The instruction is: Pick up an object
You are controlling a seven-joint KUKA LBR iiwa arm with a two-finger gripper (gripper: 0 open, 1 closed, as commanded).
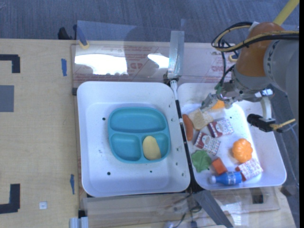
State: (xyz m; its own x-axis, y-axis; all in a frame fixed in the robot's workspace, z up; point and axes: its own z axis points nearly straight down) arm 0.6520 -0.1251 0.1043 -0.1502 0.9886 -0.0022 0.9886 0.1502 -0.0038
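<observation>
My gripper (pixel 213 102) hangs low over the far end of the right bin (pixel 274 161), just above a tan bread slice (pixel 198 119). A small orange piece (pixel 218 105) shows right beside the gripper's tip; I cannot tell whether it is held. Lower in that bin lie an orange-red sausage (pixel 188 127), two red-and-white packets (pixel 221 126) (pixel 207 144), an orange round fruit (pixel 242 149), a green leafy piece (pixel 200 160), a red block (pixel 218 165), a blue bottle (pixel 227 178) and another packet (pixel 251 169).
The left bin (pixel 90 127) holds a teal divided plate (pixel 137 120) with a yellow oval object (pixel 151 147) in its near right compartment. A metal divider (pixel 175 61) stands behind the bins. The grey arm with cables (pixel 266 65) leans over the right bin's far right corner.
</observation>
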